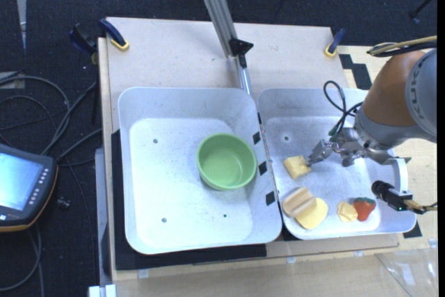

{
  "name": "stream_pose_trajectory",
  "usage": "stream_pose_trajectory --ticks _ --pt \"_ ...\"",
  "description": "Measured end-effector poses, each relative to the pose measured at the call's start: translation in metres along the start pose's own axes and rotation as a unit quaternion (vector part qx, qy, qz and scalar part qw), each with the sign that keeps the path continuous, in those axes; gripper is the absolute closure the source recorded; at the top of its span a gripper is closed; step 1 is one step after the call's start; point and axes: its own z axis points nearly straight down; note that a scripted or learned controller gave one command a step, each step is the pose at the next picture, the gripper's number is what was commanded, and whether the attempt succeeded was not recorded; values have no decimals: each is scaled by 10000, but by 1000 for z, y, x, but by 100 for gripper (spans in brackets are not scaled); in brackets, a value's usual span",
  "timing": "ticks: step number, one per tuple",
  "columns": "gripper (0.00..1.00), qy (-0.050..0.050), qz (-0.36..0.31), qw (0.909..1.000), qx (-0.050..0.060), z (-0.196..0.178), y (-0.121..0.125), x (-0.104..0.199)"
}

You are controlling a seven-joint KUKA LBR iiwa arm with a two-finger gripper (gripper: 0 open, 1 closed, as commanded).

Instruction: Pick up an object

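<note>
Cheese wedge (297,166), the pale yellow piece nearest the gripper (318,153), lies in the right bin (278,118) toward its left wall, apart from the other toy foods along the near edge. You want the tips lowered squarely either side of it before closing, because the wedge looks small and apt to slide. Your arm (396,104) reaches in from the right, wrist bent down, tips just beside the wedge. Whether the fingers are spread or closed you cannot tell.
</note>
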Motion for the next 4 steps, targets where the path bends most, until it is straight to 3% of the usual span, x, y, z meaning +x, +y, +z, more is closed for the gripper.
stream_pose_trajectory --ticks 1,3,4 --pt "100 -2 1 10000 -14 -11 1 0" --pt "100 -8 -1 10000 -35 -114 -5 -7" --pt "100 5 -23 10000 -11 -108 -9 49"
